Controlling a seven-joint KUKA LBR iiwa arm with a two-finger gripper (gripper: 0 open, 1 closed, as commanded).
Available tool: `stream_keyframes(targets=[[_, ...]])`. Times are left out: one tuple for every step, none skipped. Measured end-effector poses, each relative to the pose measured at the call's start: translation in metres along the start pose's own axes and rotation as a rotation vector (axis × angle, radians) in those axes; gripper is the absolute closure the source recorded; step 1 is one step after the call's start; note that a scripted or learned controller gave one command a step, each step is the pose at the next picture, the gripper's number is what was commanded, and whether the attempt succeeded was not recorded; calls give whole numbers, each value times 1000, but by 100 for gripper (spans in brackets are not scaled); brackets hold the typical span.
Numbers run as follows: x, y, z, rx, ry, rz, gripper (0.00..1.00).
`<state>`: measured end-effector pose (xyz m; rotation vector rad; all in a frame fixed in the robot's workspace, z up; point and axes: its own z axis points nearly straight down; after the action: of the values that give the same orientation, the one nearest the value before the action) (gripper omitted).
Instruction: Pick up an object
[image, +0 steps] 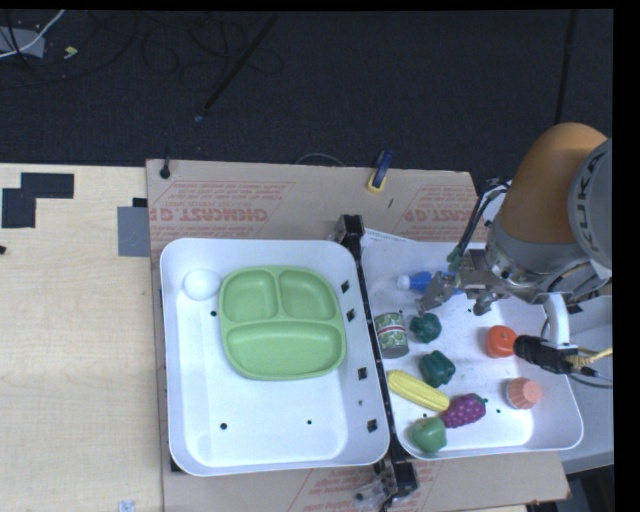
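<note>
Just below the two-finger gripper (447, 292), finger state indeterminable, sits a dark green plastic pepper (426, 326); approach step, descent needed next.

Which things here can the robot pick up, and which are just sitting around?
For the job (right bin):
gripper
small can
yellow corn
purple grapes
two dark green peppers
green apple
orange toy
pink cup

Just lying about:
green divided plate
white ball
cardboard sheet
yellow and blue clip
</note>
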<state>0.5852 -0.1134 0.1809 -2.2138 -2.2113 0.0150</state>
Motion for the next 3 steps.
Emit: stream_keyframes(targets=[[0,3,-7,-12,-1,-2,0],[9,7,48,-10,0,-2,0],[1,9,71,-23,-13,8,0]])
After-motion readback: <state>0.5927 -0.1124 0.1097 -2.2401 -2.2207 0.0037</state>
